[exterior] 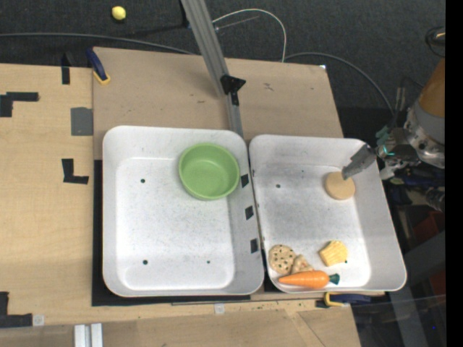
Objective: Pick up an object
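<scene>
Gripper (356,166) is seen low over the right bin (304,157), its tip touching a round tan piece (339,186); whether anything is grasped cannot be told. A cookie (281,256), cheese wedge (333,252) and carrot (307,280) are gathered near the front edge. A green bowl (209,170) is set in the left bin (130,215).

Round tan biscuit-like disc (339,186), flat, 1 o'clock in right white bin (289,157); orange toy carrot (307,280), cookie (281,256), yellow chunk (333,252) at 6 o'clock

Two white bins (173,280) (376,266) sit side by side. One green bowl (209,170) lies in one; the other holds one carrot (307,280), two cookies (281,256) (301,265), one yellow piece (333,252) and one tan disc (338,186).
</scene>
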You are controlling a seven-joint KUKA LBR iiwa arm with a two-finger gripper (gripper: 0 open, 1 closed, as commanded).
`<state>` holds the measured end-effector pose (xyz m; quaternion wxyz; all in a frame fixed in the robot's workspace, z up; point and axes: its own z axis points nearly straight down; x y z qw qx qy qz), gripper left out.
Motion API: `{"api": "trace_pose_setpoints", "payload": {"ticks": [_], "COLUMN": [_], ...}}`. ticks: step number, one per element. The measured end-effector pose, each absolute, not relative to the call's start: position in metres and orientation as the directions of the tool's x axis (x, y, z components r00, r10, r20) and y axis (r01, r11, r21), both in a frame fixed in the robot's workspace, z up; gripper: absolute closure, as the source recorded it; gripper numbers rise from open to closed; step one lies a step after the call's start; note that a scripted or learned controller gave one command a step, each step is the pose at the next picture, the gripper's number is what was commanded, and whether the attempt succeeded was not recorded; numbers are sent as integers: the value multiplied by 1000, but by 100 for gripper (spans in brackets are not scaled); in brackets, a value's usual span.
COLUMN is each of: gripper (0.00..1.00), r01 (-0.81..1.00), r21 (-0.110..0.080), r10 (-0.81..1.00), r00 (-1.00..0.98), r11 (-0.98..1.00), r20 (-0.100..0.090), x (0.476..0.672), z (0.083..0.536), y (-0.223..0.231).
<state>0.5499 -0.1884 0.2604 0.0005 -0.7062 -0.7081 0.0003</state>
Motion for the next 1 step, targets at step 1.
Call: {"api": "trace_pose_setpoints", "payload": {"ticks": [1], "gripper": [0], "r01": [1000], "r21": [-1], "r10": [1000], "r00": [-3], "r11": [3], "r20": [0], "x": [550], "z": [260], "y": [-188]}}
